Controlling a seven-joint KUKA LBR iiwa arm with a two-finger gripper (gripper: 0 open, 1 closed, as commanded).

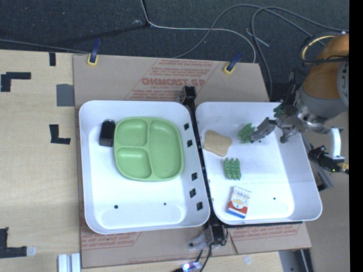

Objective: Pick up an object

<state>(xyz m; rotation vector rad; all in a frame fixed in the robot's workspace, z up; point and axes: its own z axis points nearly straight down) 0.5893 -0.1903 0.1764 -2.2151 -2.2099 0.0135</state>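
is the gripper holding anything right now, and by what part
Cannot be told: the gripper sits right beside the small green object in the right bin, but no grasp is visible.

Wooden bench (34, 169) (black tape marks), cardboard sheet (170, 78), dark carpet (68, 10) behind.

In the right bin (295, 203) lie four loose things: a tan, rounded sponge-like piece (217, 143) near the left wall, a small dark green clump (246, 132) beside it towards the far side, a green ridged block (232, 168) mid-bin, and a small white, red and blue carton (239, 202) lying flat near the front
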